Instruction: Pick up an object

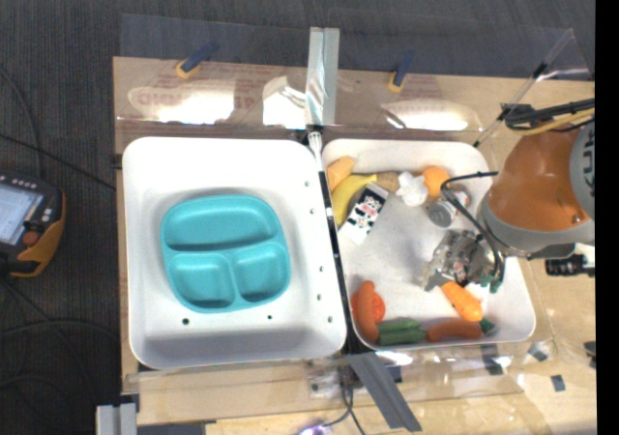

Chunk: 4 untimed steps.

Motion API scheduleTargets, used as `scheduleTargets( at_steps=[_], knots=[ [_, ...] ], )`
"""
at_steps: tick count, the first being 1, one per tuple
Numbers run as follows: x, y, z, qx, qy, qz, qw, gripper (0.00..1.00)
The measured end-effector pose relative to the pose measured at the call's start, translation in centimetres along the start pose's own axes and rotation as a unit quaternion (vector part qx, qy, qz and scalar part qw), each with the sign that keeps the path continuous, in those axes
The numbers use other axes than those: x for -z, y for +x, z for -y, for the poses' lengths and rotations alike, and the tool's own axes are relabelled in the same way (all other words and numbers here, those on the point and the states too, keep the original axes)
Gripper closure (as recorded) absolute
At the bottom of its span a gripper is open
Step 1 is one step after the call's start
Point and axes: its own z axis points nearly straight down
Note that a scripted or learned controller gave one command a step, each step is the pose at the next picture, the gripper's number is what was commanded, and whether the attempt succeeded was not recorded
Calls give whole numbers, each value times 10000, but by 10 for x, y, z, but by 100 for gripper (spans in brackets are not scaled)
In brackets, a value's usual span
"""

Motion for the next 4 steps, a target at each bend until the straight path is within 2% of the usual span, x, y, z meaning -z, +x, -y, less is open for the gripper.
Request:
scheduleTargets(
  at_steps=[1,2,3,4],
  knots=[
    [137,0,-45,736,-3,-76,9973,100],
    [-10,-26,-5,475,-6,-21,9989,100],
    [-8,18,11,2466,-8,27,9691,100],
    [-10,-13,-36,2652,-3,-16,9642,100]
  ],
)
